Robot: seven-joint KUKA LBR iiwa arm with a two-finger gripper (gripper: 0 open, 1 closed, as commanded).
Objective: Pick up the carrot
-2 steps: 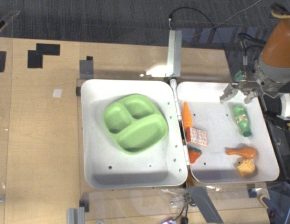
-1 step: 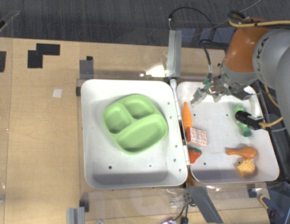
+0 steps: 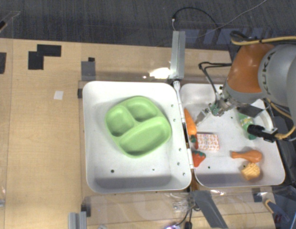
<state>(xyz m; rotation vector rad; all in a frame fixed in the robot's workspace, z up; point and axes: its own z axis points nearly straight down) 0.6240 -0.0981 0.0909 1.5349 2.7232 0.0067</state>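
Approach step: gripper (image 3: 208,111) in right bin (image 3: 276,175), fingers apart, nothing between them. Carrot (image 3: 189,122) lies just left, along bin's left wall. Next: shift left, descend over carrot.

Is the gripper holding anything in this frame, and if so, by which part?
Nothing is held. The gripper hangs open over the right bin, beside the carrot, which lies along that bin's left wall with nothing between the fingers.

arm (image 3: 281,75): grey shell | orange band | black cables | metal wrist
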